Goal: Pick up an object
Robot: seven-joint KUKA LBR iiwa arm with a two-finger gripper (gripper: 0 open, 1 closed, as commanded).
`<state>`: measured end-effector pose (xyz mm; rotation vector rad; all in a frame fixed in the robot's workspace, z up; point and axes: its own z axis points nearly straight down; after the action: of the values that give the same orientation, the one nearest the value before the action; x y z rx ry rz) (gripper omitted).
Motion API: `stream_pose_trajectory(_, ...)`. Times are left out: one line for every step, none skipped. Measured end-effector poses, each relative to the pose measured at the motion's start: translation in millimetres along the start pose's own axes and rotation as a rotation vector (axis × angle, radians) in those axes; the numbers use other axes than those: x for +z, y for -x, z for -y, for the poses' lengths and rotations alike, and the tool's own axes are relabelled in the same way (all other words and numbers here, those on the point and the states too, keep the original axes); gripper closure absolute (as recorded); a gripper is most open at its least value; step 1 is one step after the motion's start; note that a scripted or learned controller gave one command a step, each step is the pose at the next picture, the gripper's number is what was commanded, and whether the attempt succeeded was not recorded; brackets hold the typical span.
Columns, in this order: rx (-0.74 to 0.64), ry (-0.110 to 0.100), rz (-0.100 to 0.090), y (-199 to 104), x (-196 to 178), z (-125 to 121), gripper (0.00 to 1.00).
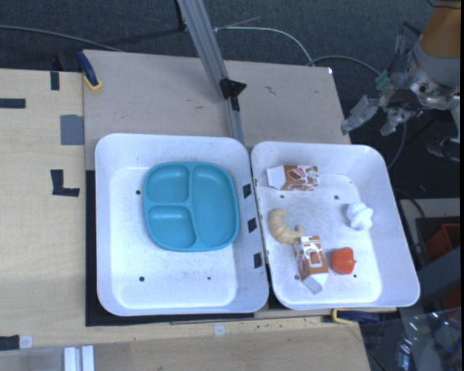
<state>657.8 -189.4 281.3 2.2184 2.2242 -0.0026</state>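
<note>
The right bin (371, 161) holds several small items: a brown and white carton (293, 177) at its far side, a white crumpled object (359, 216), a tan croissant-like piece (282, 226), a second small carton (311, 259) and a red tomato-like ball (342, 260). My gripper (375, 117) hangs above and beyond the bin's far right corner, outside it, with its fingers spread apart and nothing between them.
The left bin (112, 207) holds a teal divided plate (191, 205). A slanted metal pole (209, 41) rises behind the bins. Cables run across the dark floor at the back. Wooden bench surface lies left of the bins.
</note>
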Motion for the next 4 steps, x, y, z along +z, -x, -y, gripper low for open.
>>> stream_pose_trajectory(0.0, -0.001, 0.0, 0.1, 0.0, 0.1, 0.0)
stream_pose_trajectory(0.0, -0.004, -0.001, -4.6, 44.1, 2.2, 0.0)
stream_pose_trajectory(0.001, -0.006, -0.001, -1.4, 96.0, 12.4, 0.0)
stream_pose_trajectory(0.002, -0.001, 0.0, 4.2, 157.3, 12.1, 0.0)
